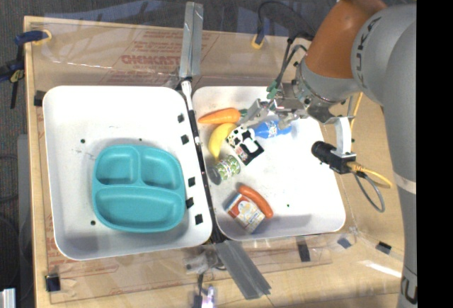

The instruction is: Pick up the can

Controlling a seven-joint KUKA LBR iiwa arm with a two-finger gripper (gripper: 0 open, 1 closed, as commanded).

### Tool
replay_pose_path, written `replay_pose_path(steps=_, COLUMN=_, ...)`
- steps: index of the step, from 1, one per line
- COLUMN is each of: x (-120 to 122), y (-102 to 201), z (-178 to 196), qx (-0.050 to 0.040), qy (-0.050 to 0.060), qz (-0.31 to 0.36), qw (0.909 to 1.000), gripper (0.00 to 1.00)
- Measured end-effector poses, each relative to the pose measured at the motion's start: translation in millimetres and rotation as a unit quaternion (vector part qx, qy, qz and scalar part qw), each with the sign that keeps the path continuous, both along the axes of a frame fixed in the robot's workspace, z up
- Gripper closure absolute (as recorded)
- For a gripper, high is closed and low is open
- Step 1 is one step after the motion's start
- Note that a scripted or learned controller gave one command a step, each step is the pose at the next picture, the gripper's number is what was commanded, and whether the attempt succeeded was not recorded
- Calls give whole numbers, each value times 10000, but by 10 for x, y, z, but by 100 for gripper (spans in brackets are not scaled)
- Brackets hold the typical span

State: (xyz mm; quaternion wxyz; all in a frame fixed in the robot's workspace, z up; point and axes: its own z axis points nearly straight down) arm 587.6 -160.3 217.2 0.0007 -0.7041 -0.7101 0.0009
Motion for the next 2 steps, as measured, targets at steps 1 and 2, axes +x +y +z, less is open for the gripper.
replay_pose_path(steps=1, x=-184, y=495, z=-1061, qx=-56, qy=-67, qz=383, qw=9992, gripper=0)
replay_pose_path(steps=2, x=519, y=75, z=-1142, qx=-18, qy=-108, qz=526, qw=9986, gripper=0)
